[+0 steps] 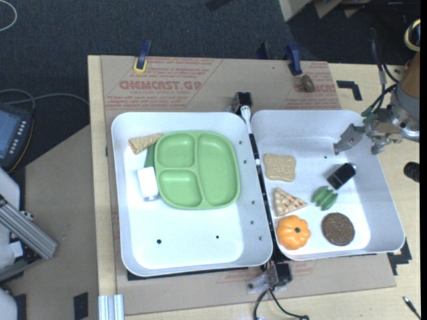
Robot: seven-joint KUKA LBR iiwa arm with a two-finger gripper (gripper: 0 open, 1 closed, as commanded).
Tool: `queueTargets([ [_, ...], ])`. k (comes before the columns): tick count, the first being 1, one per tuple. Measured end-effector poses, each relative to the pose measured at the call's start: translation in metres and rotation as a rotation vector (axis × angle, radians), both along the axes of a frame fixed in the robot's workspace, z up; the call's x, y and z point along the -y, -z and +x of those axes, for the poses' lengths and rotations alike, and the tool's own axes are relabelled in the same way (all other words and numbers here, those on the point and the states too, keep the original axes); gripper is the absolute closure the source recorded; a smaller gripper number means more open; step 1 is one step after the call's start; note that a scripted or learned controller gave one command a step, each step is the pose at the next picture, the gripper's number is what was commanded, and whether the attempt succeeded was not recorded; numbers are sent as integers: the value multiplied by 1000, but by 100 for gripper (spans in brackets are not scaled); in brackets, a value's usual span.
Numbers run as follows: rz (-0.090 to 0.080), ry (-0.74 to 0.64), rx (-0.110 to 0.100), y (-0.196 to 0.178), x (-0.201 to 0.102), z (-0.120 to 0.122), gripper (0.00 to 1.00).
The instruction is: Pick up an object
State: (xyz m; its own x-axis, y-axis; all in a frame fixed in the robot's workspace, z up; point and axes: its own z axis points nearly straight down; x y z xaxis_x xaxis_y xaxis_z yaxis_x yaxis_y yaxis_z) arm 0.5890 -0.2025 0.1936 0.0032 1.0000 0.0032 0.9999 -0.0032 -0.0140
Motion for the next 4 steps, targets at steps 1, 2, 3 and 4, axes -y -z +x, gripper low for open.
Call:
queueTargets([
  [1, -4, -3, 15, -8, 0, 3, 0],
  [2, -1, -3, 8, 35, -2, 0, 0],
  [3, -1, -3, 8, 79, -3, -6, 0],
  [4, -13, -3, 29, 103, 0, -1, 0],
])
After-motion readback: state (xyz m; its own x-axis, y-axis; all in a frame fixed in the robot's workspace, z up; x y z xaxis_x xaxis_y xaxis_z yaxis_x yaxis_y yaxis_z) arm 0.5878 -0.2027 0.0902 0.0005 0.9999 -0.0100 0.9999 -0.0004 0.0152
